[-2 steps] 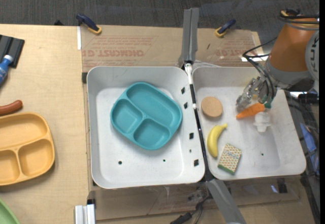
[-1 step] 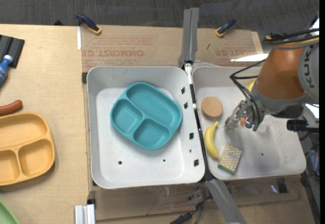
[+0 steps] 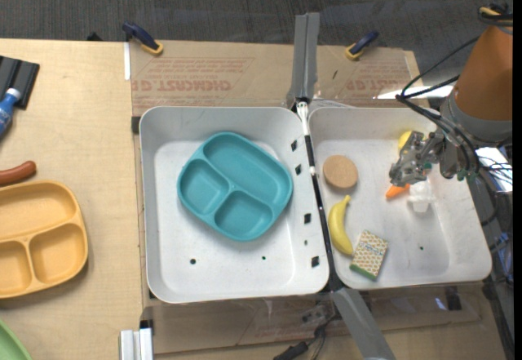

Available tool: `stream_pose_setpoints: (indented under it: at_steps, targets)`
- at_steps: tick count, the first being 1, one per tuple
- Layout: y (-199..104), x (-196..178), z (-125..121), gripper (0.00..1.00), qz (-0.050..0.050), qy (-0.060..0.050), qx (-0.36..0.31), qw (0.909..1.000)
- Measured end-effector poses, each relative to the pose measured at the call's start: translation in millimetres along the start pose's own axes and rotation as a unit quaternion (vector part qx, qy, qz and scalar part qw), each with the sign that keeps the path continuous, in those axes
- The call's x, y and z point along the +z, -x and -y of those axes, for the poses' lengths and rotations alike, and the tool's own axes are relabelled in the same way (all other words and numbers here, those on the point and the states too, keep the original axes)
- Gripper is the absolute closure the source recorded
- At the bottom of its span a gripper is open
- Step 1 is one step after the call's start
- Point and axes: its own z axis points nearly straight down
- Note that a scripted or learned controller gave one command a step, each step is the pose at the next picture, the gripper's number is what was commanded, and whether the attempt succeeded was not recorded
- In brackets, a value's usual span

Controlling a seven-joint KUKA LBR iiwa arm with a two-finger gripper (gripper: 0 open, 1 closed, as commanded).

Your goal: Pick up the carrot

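I've got the gripper (image 3: 405, 173) right over the carrot (image 3: 395, 193) at the right bin's (image 3: 457, 268) 1 o'clock, finger state unreadable, so descend straight and centre before closing.

Robotics lab bench, clamped cardboard sheet (image 3: 269, 73), two white bins (image 3: 155, 211), loose cables (image 3: 424, 81)

Lay in the left bin (image 3: 155, 211), taking up most of its floor: a teal divided plate (image 3: 235, 185). Sat right of that plate, in the right bin (image 3: 457, 260): a round tan biscuit-like disc (image 3: 340, 171), a banana (image 3: 339, 226) just below it, and a small patterned box (image 3: 369, 254) lower still. Rested well left of the plate, on the tabletop (image 3: 73, 105): a yellow divided tray (image 3: 37, 240), a sausage (image 3: 16, 173) above it.
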Motion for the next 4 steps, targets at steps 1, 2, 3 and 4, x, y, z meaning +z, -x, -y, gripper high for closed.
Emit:
stream_pose_setpoints:
  at_steps: [1, 2, 3, 4]
  targets:
    - [-12, -18, -62, 1.00, -0.001, 0.000, 0.105, 0.9945]
    - [-6, -46, 27, 1.00, 0.000, -0.001, 0.016, 0.9999]
    - [5, -16, -41, 1.00, -0.002, 0.000, -0.063, 0.9980]
    - [6, -8, 54, 1.00, -0.001, 0.000, -0.077, 0.9970]
